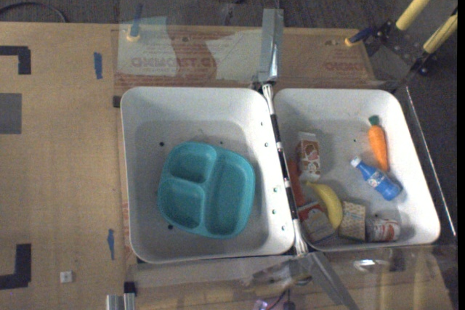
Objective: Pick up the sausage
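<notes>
- Seemingly, in the camera view, the sausage [293, 186] is the slim reddish-brown piece in the right bin [418, 156]. It lies hard against that bin's left wall, just beside the divider between the two bins.
- Its long axis runs from the top of the view towards the bottom, along the wall. The upper end sits just beside a small carton [309, 156], and the lower end disappears under a banana [328, 203] and a flat packet [314, 218].
- It looks dull, narrow and mostly hidden, so its full length cannot be told.
- Whether the pincer is spread or pressed together cannot be told.
- Since the arm enters from the view's right, the sausage probably lies on the far side of that bin, beyond the carrot [378, 145] and the blue bottle [378, 180].
- A closing line across the sausage, running left to right in the view, would suit it, but the wall leaves little room on one side.
- The left bin [145, 120] holds a teal divided plate [207, 189], well apart from the sausage.
</notes>
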You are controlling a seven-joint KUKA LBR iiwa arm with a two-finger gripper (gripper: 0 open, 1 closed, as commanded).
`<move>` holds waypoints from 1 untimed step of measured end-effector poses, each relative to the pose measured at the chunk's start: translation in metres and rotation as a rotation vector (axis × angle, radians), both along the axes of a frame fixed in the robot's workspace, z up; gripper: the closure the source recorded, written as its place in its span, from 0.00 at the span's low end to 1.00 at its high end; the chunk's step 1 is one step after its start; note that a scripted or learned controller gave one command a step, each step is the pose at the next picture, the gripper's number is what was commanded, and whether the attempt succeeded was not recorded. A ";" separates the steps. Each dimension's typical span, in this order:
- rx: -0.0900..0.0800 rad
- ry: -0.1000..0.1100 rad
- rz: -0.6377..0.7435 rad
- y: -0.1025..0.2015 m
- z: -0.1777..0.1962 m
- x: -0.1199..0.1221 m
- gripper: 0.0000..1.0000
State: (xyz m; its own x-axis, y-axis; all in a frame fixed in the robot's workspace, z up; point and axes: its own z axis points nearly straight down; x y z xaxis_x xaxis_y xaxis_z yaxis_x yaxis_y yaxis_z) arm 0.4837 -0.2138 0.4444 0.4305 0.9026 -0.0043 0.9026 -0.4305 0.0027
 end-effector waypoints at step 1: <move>0.005 0.004 -0.403 0.003 -0.010 -0.001 1.00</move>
